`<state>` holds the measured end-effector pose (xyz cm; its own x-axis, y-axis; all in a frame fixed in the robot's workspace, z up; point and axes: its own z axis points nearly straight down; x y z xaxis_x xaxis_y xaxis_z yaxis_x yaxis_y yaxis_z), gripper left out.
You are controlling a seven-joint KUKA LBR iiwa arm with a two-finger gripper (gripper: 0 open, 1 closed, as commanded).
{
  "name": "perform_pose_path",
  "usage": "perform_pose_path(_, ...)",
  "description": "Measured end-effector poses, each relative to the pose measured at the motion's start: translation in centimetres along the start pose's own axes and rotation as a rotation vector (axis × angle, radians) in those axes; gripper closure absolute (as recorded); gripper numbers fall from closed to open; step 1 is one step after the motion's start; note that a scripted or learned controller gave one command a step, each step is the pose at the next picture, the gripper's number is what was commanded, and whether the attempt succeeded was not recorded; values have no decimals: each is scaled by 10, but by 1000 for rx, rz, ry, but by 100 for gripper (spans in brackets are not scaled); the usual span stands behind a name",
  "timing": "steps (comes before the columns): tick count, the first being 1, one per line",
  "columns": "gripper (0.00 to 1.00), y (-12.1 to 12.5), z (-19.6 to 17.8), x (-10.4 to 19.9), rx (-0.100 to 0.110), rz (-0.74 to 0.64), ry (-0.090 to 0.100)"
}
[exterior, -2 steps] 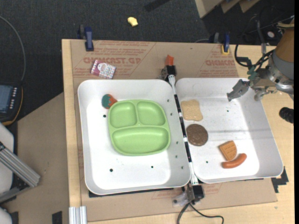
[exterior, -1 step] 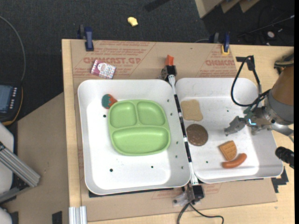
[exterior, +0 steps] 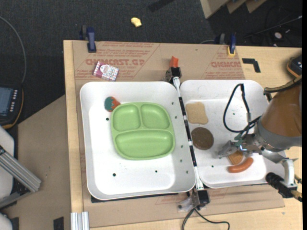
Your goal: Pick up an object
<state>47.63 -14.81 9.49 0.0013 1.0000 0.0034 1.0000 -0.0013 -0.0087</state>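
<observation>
Beside round brown disc (exterior: 202,139), curved sausage (exterior: 240,165)

Dark carpet (exterior: 43,13) around plywood bench (exterior: 144,61)

Two bins lying side by side

Divided plate (exterior: 142,131) sitting in left bin (exterior: 96,166) — toast (exterior: 196,112), round patty (exterior: 202,139) and sausage (exterior: 240,165) lying in right bin (exterior: 216,92).

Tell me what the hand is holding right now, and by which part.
Cannot be told. The hand is down in the right bin over a small orange piece, beside the sausage; no grip shows.
</observation>
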Motion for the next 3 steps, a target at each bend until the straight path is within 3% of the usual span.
perform_pose_path(1,100,4,-16,-1,-14,0,-5)
perform_pose_path(2,0,4,-16,-1,-13,0,-5)
perform_pose_path(3,0,5,8,-3,-12,-1,0)
